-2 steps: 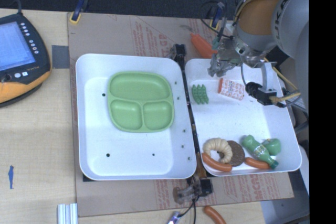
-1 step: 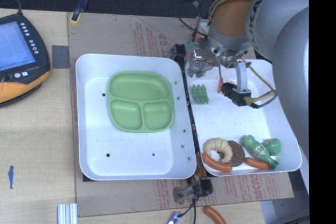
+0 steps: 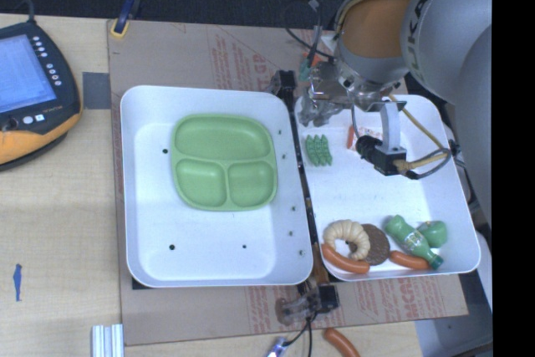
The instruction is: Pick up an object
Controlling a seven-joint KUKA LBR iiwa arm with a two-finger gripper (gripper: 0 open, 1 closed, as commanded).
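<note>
My gripper (image 3: 316, 114) hangs over the far left part of the right bin (image 3: 368, 192), under the grey arm with its orange band. Just below the gripper lies a small green ridged piece (image 3: 318, 150) on the bin floor. At the bin's near edge sit a beige croissant-like ring (image 3: 348, 237), a brown round cookie (image 3: 377, 245), two orange hot dogs (image 3: 344, 262), and a green bottle (image 3: 412, 235). No object shows between the fingers.
The left bin (image 3: 150, 205) holds a green divided plate (image 3: 224, 160). A teach pendant (image 3: 33, 92) rests at the bench's left. Another orange hot dog (image 3: 343, 341) lies on the cardboard in front of the bins. Cables hang around the wrist.
</note>
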